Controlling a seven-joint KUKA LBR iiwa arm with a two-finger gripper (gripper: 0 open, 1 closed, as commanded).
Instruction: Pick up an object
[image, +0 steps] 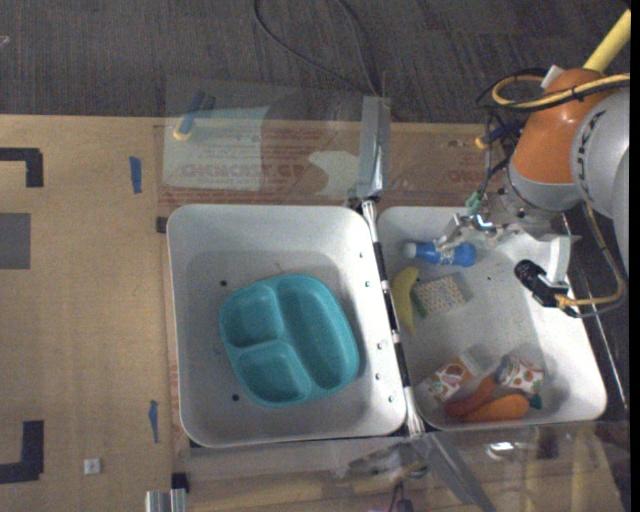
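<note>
You are at the approach step: the gripper sits low over the upper left part of the right bin, in the upper right of the frame, right beside a small blue bottle that lies on its side. From this slanted view you cannot tell how the gripper is set, and nothing shows lifted off the bin floor, so treat the pick as not yet made.

The bottle looks like the nearest candidate. Just below it lie a yellow banana along the bin's left wall and a patterned square packet. Well apart, in the lower part of the same bin, are an orange carrot and two small printed cups. The left bin holds a teal divided tray.

Your next move probably calls for centring over the bottle's body, crossing its long axis, then descending and closing. Watch that it may roll, and that the bin's wall is near.
</note>
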